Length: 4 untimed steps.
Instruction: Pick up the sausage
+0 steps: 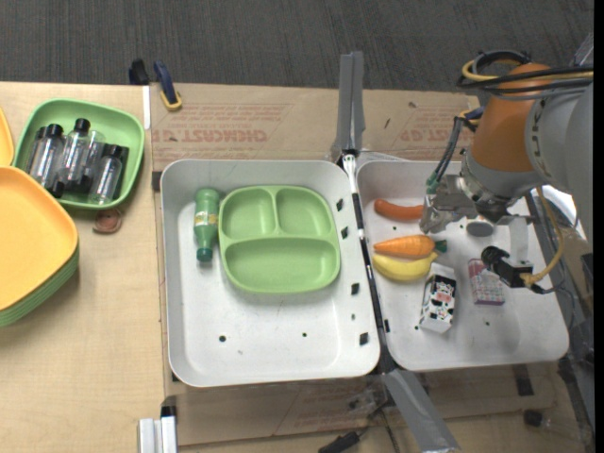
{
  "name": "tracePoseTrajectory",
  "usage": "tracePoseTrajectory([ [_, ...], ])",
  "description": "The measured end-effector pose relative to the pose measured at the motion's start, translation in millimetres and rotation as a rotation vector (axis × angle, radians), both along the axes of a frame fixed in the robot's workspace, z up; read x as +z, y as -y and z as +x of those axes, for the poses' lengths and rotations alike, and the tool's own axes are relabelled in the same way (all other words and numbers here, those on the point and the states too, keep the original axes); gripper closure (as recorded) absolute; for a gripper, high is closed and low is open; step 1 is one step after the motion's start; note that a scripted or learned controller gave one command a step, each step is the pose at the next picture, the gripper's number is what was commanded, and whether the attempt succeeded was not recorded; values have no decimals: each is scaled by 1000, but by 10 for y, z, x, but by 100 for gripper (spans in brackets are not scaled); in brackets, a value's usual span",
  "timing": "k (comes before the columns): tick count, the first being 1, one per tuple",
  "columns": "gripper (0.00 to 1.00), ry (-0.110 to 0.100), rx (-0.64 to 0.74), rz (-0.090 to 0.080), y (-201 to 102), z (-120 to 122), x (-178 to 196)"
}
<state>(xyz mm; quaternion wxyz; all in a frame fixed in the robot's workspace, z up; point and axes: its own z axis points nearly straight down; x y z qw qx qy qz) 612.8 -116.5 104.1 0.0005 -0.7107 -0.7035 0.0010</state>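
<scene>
Camera view: fingers (432,217) hover at sausage's (398,209) right end.

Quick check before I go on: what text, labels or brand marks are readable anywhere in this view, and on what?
"CHEMCUTZ", red print reading upside down, uncertain: on the cardboard sheet behind the bins.
Same print, partly hidden: cardboard behind the right bin.
Milk carton: too small to read.
Pink packet: blurred.
Green bottle: label unreadable.

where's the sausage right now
The sausage lies in the right bin, near its back-left corner, just behind the carrot, with the gripper at its right end.
</scene>
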Motion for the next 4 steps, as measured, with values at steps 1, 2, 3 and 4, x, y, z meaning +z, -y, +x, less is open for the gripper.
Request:
tracePoseTrajectory([
  [1,100,0,120,1,-179,-350,-129],
  [2,100,2,148,-1,-405,101,873],
  [3,100,0,336,1,53,-282,-132],
  [4,100,-1,-82,1,319,-707,-130],
])
